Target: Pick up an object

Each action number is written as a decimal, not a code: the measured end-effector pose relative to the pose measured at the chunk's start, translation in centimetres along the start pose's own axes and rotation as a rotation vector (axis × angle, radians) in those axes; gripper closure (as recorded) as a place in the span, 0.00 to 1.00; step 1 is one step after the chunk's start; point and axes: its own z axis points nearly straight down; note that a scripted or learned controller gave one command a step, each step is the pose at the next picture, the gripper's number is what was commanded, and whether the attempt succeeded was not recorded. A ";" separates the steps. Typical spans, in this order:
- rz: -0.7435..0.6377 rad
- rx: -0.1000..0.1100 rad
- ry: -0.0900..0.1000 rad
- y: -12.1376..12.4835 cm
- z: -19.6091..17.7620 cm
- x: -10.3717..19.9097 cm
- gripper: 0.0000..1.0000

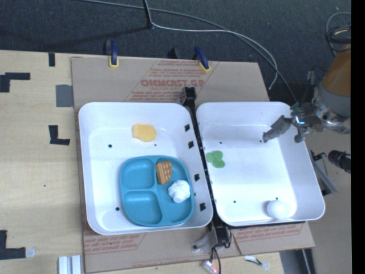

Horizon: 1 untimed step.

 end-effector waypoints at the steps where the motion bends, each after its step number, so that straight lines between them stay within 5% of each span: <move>1: -0.002 -0.005 -0.001 0.9 -5.7 1.8 0.00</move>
